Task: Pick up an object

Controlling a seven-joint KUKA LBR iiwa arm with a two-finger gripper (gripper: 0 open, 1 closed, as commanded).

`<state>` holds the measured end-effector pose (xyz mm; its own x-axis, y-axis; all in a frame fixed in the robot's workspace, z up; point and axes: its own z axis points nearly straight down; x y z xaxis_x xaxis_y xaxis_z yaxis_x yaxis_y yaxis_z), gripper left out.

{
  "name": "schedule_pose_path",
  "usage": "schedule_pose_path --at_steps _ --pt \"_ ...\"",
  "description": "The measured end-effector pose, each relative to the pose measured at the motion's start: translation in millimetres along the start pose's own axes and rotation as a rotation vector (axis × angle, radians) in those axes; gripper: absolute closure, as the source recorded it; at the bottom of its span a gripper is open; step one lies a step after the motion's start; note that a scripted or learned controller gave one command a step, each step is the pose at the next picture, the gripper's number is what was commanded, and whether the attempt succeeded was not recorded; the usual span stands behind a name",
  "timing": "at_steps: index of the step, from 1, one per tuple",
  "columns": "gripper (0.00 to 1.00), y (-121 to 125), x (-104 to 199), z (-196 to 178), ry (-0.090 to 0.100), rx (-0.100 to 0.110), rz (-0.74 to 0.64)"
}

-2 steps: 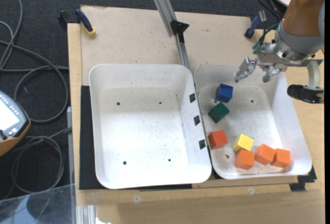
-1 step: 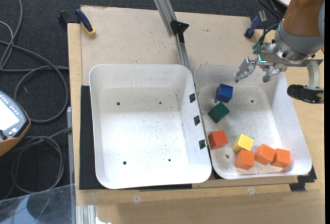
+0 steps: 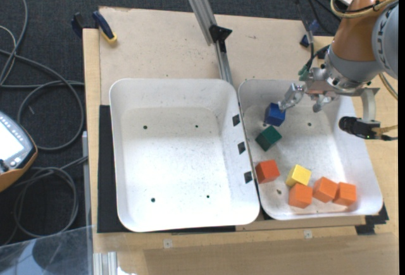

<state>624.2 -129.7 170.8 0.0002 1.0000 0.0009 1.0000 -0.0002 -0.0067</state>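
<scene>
Dark carpet with loose cables surrounds a wooden bench [image 3: 158, 46], and on it sit two shallow white bins side by side. One, the left bin [image 3: 126, 141], fills the middle of the frame, while the right bin [image 3: 329, 141] lies toward the right side and holds all the blocks. My arm [image 3: 364, 27], grey with its orange band, comes in from the upper right, and my gripper [image 3: 304, 95] hangs over the upper part of the right bin.

I judge this to be the approach step: nothing is lifted yet, and I am lining up on a target. Nearest to me is the blue block [image 3: 275, 114], just below and left of my gripper, so close to one finger that I cannot say whether they touch. A green block [image 3: 269, 138] lies just beneath the blue one. Lower in the bin are an orange block [image 3: 267, 171] near the left wall, a yellow block [image 3: 299, 175], and three more orange blocks [image 3: 323, 191] clustered along the bottom right.

My fingers stand spread apart with nothing between them, so I am released and carrying nothing.

Next, as I see it, I need to shift a little toward the lower left so the blue block sits squarely between my fingers, come down, and close. Its tilted angle and the green block close by could make me nudge it aside rather than grasp it
</scene>
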Motion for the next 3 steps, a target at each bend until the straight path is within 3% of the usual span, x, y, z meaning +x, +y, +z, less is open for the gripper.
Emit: schedule_pose_path --at_steps 1,2,3 --pt "0.00 5.9 4.0 57.9 0.004 -0.007 0.000" --pt "0.00 9.9 5.8 63.7 0.004 -0.012 -0.003" --pt "1.00 13.0 4.6 48.8 0.000 -0.024 -0.002"
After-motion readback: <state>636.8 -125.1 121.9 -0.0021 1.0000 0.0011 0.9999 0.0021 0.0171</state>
